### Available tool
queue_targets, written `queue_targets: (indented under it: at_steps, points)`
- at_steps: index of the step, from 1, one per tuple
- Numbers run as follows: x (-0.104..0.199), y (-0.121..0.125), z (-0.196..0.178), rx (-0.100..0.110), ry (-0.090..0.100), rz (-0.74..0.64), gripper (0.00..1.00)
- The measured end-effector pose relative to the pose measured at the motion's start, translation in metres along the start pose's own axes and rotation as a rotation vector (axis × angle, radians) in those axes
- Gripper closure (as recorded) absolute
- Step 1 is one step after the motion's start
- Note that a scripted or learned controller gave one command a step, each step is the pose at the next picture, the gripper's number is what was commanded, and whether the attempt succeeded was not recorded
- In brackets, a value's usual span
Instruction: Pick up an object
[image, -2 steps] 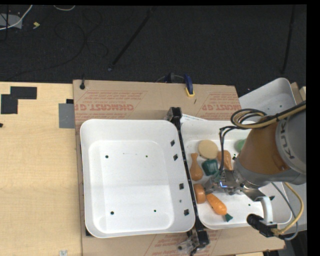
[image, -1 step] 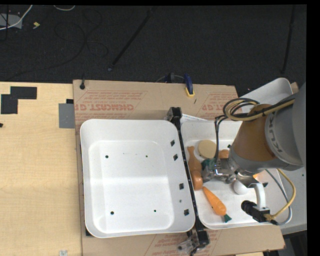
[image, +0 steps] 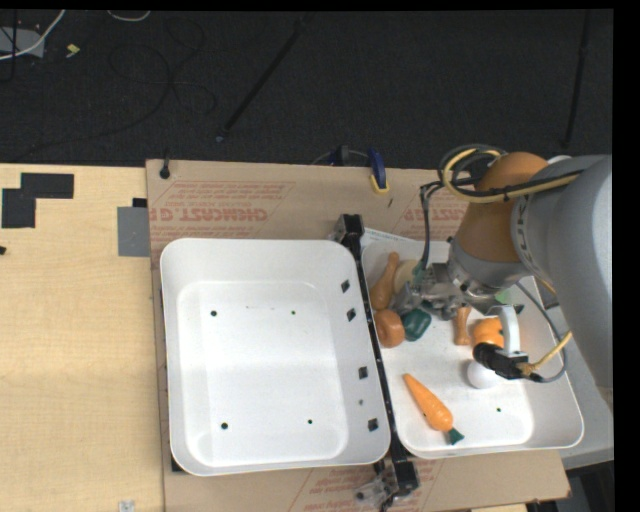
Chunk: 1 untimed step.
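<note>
Grey arm (image: 585, 260), w/ its orange band, bulks large at 3 o'clock of the view and bends down into the right bin.

Going L to R:

- **Bench:** pale bench top (image: 70, 350) at 9 o'clock, then a cardboard sheet (image: 250, 205) under both bins.
- **Left bin:** left bin (image: 170, 350) is white, w/ a bare floor.
- **Right bin:** right bin (image: 560, 430) holds all the candidates.
  - Tan peg (image: 386, 278) lies along the bin's 10 o'clock side.
  - Brown lump (image: 390, 328) is just below the peg.
  - Teal piece (image: 416, 323) touches the lump on its 3 o'clock side.
  - Toy carrot (image: 428, 400) lies alone at the bin's 6 o'clock, green tip pointing to 5.
- **Gripper:** gripper (image: 437, 292) sits low over the cluster, w/ the teal piece at its 7 o'clock and v. near.
  - Can't tell if it's open or closed, since the wrist hardware hides that.
  - Nothing is visibly held.
- **Past the gripper:**
  - Small orange stick (image: 461, 325) is at its 5 o'clock.
  - Orange chunk (image: 487, 330) is at 4 o'clock.
  - White ball (image: 480, 376) is further down, partly under a black cable end.

**Step in hand (my read):** descent/approach onto the cluster near the bin's 11 o'clock, w/ the grasp not yet confirmed. Likely target is the teal piece or the orange stick, but I can't say which.

**Next move:**
- Settle onto one item only, close, then lift straight up.
- The pieces are crowded and touching, so a nudge could scatter them or pinch two at once.
- The carrot, well apart from the rest, looks like the easier pick if this try comes up w/ nothing.
</note>
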<state>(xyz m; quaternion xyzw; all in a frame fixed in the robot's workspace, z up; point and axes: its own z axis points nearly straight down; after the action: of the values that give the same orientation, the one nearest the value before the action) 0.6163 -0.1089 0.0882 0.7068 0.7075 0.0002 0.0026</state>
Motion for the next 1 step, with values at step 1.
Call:
queue_targets:
  at_steps: [1]
  points:
    - [0.0263,0.0258,0.0016,0.019,0.006,0.001,0.00]
